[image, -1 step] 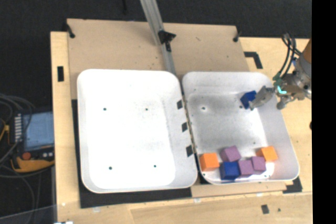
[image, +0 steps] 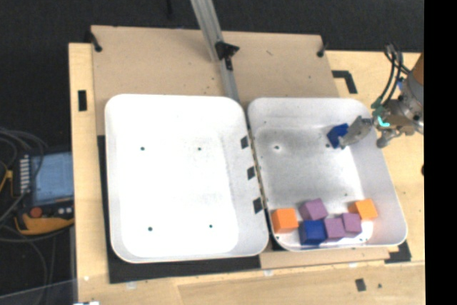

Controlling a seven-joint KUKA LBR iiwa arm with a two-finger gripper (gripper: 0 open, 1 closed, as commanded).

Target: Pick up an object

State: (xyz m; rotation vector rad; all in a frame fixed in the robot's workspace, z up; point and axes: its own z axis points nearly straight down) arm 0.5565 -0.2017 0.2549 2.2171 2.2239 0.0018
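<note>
1. The end effector (image: 364, 131) reaches in from the right over the far right part of the right bin (image: 307, 125); whether it is open, closed or gripping cannot be told.
2. A blue block (image: 336, 135) sits just left of it, at one finger's tip.
3. Along the bin's near edge lie two orange blocks (image: 285, 218) (image: 366, 208), three purple blocks (image: 313, 209) (image: 334, 227) (image: 351, 223) and another blue one (image: 312, 231), clustered together.
4. The left bin (image: 178, 175) sits beside it on the bench (image: 164, 61).
5. A metal rail (image: 203, 11) slants across the bench's far side.
</note>
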